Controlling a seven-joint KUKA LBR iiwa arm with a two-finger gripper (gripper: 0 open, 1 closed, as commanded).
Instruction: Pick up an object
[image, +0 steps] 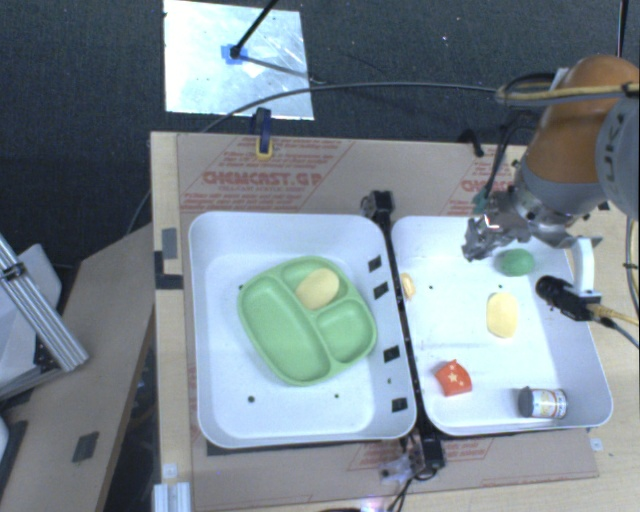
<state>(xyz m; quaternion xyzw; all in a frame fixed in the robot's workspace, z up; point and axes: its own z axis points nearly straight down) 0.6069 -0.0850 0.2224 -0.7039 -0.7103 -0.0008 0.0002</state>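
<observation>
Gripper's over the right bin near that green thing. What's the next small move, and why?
Probably shift the gripper a little toward the green object and lower it. The gripper sits just beside that object, not over it, with nothing seen between its fingers; the yellow object and red object lie farther off.

Two white bins: left bin (215, 330), right bin (440, 300). Pale green divided tray (285, 335) in the left bin's middle, pale yellow lemon-like piece (318, 288) in its upper compartment. In the right bin: green rounded piece (517, 263) near the far edge, yellow piece (502, 314) toward the middle, red piece with a pale speck (453, 378) toward the near edge, small can (543, 403) with silver ends and a pale label at the near right corner, small orange-yellow bit (407, 287) against the left wall. Grey arm with orange band (590, 100). Dark grey gripper (482, 243). Brown board with red lettering (270, 165) under the bins.
</observation>
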